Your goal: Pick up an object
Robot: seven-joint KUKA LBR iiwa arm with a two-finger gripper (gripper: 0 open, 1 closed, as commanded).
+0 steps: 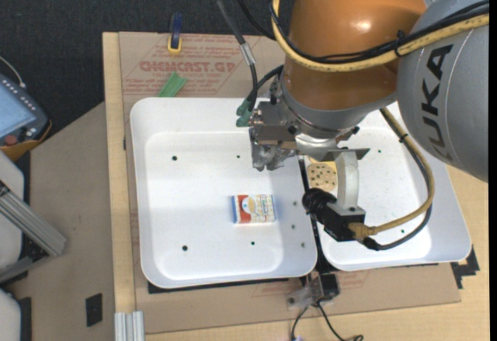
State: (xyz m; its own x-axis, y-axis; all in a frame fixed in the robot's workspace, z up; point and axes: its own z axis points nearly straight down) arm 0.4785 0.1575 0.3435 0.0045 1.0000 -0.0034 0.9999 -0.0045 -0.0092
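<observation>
A small box (253, 209) with blue, white and red print lies flat in the left bin (163, 176), right of the bin's middle. My gripper (267, 158) hangs over the left bin's right side, up and slightly right of the box and apart from it. The big orange and grey wrist above hides most of the gripper. A tan object with dark dots (320, 175) peeks out under the arm at the left edge of the right bin (419, 231).
A black clamp and tan cable (342, 223) hang off the arm over the divide between the bins. A brown cardboard sheet (194, 64) lies behind the bins with a green strip and a blue clip on it.
</observation>
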